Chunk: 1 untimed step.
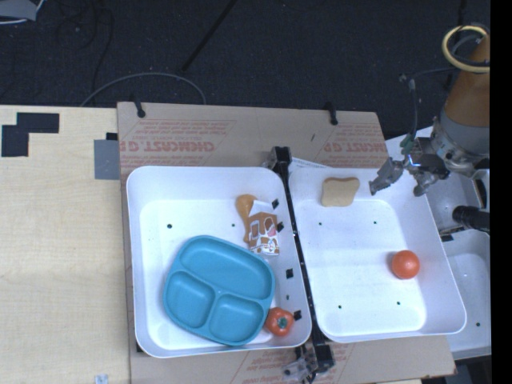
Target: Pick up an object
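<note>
On the left is a pale wooden bench top (56, 238) with a few dark shapes on its far part. A brown cardboard sheet (240, 134) with red print lies under two white bins.

The left bin (148, 214) holds four things. A blue plate with three sections (218, 290) lies tilted in the near part of the bin. At the plate's near right corner sits a small red tomato with a green top (279, 322), touching the plate's edge. Farther back, close to the bin's right wall, there is a small orange-brown piece (245, 206). Just beside it, on the near side, lies a small white packet with brown pictures (263, 235). The packet is just past the plate's far right edge.

A black divider (292, 238) runs between the two bins.

The right bin (360, 294) holds two things, well apart. A tan, bread-like lump (340, 191) rests at the far wall, toward the left. An orange-red ball (406, 264) sits near the right wall.

The gripper (404, 178) is over the far right corner of the right bin, on a grey arm with an orange band (468, 94). Its two fingers are spread apart, one pointing left toward the tan lump, and nothing is between them. It is not touching the lump or the ball.
</note>
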### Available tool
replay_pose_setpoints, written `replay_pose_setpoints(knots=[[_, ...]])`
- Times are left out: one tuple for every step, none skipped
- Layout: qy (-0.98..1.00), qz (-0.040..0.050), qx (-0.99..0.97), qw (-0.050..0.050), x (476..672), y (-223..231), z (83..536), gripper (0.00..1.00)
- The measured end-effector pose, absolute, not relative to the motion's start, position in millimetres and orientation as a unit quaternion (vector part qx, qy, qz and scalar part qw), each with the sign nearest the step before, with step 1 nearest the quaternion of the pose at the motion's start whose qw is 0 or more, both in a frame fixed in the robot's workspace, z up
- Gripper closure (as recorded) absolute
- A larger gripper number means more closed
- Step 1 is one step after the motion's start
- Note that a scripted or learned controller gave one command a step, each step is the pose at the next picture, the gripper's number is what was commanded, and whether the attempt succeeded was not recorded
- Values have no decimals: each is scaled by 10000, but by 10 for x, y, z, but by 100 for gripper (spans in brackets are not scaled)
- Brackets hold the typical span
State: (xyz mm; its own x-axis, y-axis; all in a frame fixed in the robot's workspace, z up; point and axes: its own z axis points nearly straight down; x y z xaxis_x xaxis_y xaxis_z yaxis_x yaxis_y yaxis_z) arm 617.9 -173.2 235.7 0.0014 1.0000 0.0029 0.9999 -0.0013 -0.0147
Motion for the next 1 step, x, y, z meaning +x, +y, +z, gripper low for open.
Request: replay_pose_setpoints(knots=[[-7073,7,-7069,12,6203,-1732,2432,0]])
